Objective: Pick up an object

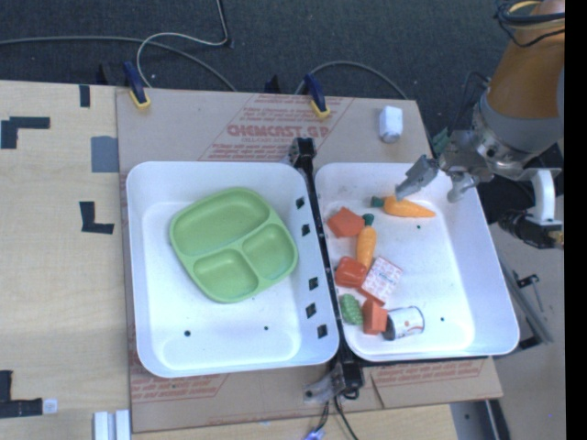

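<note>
- The gripper (435, 180) hangs over the far right part of the right bin (477, 287), its two fingers spread, one (415, 178) reaching toward the toy carrot (409, 208) that lies near the bin's far edge, the other (459, 187) just to the right. Nothing sits between them.
- That carrot lies flat with its green top pointing toward the divider between the bins. It looks the likeliest target, though any item would satisfy the task.
- Other candidates crowd the bin's left side: a second carrot (366, 245), orange blocks (345, 222), a small patterned packet (382, 278), a green piece (351, 309) and a small can (406, 321) near the near edge.
- The left bin (151, 273) carries a green divided plate (234, 243).
- Risk, judged from this pose: the fingers appear offset to the right of the carrot's middle, so a closure here may catch only the tapered tip and squeeze it out sideways.
- The carrot's round, smooth body may roll or skid across the slick bin floor if one finger touches first.
- Descending close to the far wall could jam a finger against the rim.
</note>
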